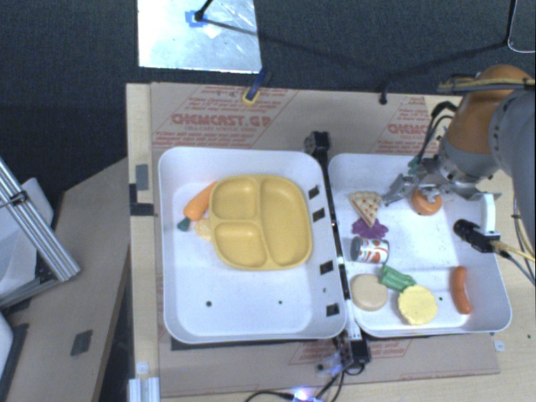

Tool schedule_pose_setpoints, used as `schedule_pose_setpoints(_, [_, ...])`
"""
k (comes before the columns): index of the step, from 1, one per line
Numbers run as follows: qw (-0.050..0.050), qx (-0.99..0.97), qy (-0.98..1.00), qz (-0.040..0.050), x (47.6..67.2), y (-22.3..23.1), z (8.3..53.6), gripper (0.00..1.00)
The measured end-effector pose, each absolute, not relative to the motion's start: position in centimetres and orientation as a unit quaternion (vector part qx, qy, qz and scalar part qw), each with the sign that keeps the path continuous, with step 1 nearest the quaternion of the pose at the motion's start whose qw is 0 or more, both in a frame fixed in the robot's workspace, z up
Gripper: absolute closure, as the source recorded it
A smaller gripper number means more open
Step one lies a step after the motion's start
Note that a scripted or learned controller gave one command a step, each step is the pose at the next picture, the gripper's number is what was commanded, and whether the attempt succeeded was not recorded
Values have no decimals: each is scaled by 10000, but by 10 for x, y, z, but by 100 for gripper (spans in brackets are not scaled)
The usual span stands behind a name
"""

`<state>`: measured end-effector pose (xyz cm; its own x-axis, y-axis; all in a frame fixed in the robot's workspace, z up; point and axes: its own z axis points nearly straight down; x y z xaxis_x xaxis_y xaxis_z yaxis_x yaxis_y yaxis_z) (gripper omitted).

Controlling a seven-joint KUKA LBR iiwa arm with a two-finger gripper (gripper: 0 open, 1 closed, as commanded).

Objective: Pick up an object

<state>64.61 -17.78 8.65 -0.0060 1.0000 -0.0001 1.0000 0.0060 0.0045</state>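
My gripper (412, 196) hangs low over the far part of the right bin (494, 304), and it is open. One finger (394, 195) points toward a tan pizza slice (365, 203). The other sits right at an orange round thing (428, 204), which is not between the fingers. Nearer the front lie a purple piece (369, 227), a small can (369, 249), a green piece (395, 277), a beige disc (368, 292), a yellow round thing (417, 305) and a red sausage (460, 289).
The left bin (180, 308) holds a yellow divided plate (255, 222), with a carrot (198, 201) and a pale yellow bit (203, 229) by its left rim. A black divider (332, 224) runs between the bins. The arm (481, 128) enters from the upper right.
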Motion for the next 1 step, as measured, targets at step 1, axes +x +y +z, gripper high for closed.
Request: schedule_pose_setpoints(1, [71, 7043, 7099, 26, 648, -180, 100, 100])
